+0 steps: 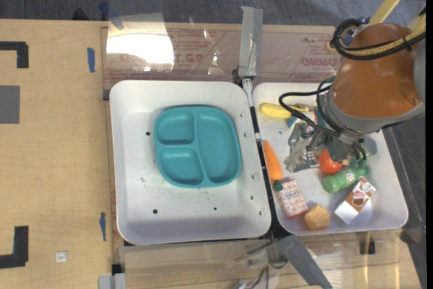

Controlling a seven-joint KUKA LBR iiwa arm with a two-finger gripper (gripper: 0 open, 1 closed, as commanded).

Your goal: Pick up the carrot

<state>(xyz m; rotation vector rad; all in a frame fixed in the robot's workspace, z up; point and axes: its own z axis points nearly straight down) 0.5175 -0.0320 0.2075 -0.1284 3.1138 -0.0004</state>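
While the carrot (272, 160) lies untouched along the left wall of the right bin (396, 196), centre-right of frame – not yet lifted; claw (304, 149) just right of it, spread impossible to tell – descent, grip and lift all remaining

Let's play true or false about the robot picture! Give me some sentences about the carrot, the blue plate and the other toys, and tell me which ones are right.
1. The carrot lies in the right bin. True.
2. The teal plate has food on it. False: its three compartments hold nothing.
3. The gripper is over the left bin. False: it is over the right bin, right of the carrot.
4. The banana lies near the right bin's far edge. True.
5. The carrot is between the gripper's fingers. False: it lies on the bin floor.
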